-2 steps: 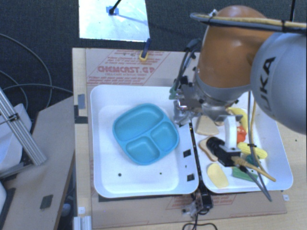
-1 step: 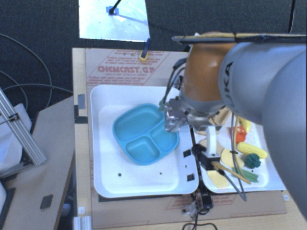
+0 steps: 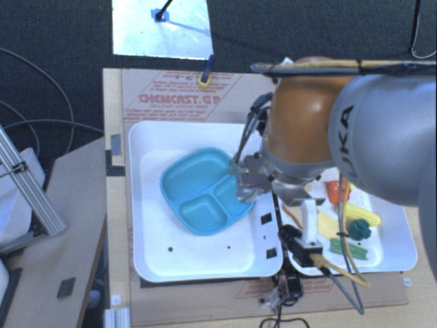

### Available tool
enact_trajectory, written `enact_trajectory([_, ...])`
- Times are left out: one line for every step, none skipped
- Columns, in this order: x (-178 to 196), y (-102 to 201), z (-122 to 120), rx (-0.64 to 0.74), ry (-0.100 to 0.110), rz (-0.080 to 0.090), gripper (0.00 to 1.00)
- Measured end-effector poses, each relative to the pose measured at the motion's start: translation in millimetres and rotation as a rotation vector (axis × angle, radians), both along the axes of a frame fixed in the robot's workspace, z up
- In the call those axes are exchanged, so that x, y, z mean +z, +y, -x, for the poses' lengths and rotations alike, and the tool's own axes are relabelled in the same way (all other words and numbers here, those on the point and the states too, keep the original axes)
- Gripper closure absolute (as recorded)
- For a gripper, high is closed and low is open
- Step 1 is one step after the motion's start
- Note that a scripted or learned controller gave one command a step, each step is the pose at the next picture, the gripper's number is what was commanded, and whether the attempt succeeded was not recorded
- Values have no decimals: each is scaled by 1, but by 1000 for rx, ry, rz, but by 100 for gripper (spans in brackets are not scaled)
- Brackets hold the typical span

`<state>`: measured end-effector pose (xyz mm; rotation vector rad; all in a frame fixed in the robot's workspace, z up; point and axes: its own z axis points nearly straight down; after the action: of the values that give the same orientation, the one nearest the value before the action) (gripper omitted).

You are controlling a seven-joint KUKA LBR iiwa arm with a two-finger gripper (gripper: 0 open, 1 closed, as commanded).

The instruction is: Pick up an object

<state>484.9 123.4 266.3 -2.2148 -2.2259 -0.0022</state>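
- Jaw state cannot be told; the gripper [image 3: 246, 183] sits at the right edge of the blue plate [image 3: 201, 191], largely hidden under the wrist.
- Blue plate: divided into compartments, lying in the left bin [image 3: 157, 251], toward its right side.
- Arm [image 3: 341, 132]: grey with an orange band, above the divide between the bins.
- Right bin [image 3: 403, 251]: holds an orange carrot [image 3: 334, 191], yellow corn [image 3: 360, 215] and green toy pieces [image 3: 356, 241], grouped close together.
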Motion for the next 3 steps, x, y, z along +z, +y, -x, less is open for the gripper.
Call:
enact_trajectory([-66,-1,-68,-4,-2,3,100])
enact_trajectory([-24,11,-16,0,1,0,100])
enact_trajectory([10,25,-2,1,-4,0,100])
